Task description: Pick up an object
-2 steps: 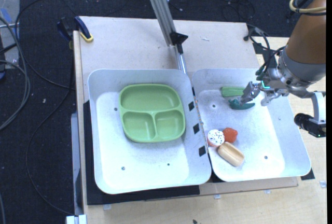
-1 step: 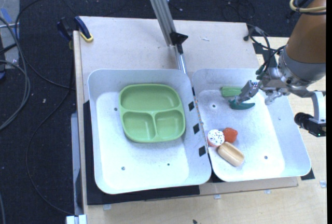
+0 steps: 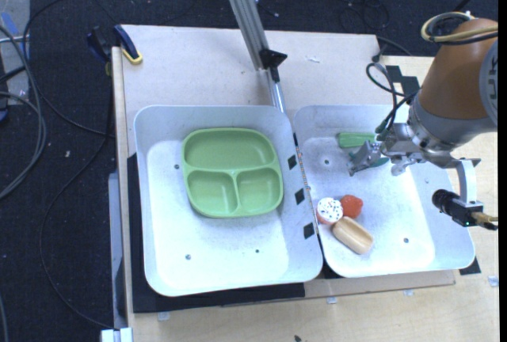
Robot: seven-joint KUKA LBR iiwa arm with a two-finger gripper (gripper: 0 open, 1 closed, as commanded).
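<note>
Since gripper (image 3: 366, 159) state can't be told, hovering by green item (image 3: 354, 140) at bin's (image 3: 412, 257) far edge, grab may miss.

- The arm (image 3: 463, 87) has a rounded orange band above a smooth grey wrist housing.
- Black cables loop along its upper side, and a pale yellowish cable coils on top of the orange part.
- The end effector (image 3: 366, 161) is a grey metal assembly with dark fittings.
- A black cylindrical fitting with an orange-tipped lead sticks out beside the wrist.
</note>
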